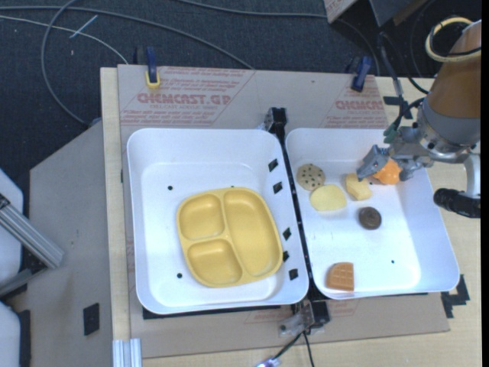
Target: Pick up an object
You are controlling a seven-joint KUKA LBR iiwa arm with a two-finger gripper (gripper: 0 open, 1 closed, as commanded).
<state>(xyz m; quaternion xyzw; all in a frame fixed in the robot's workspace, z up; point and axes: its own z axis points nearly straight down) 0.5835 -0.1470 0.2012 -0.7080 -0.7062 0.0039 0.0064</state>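
orange piece (pixel 390 173) sits in the right bin (pixel 428 235), upper right part, touching the gripper (pixel 380 164), which is low over it; arm (pixel 454 98) enters from the right. cannot tell how the claw stands. nearby: pale yellow block (pixel 357 187), yellow disc (pixel 328 199), speckled cookie (pixel 310 177), brown round (pixel 370 218), tan wedge (pixel 341 276) near the front wall. left bin (pixel 145 205) holds a yellow divided plate (pixel 228 235).

You are looking at a robotics lab: clamped board (pixel 191 98), two white bins (pixel 145 205), loose cables (pixel 76 21) on dark carpet (pixel 46 75).
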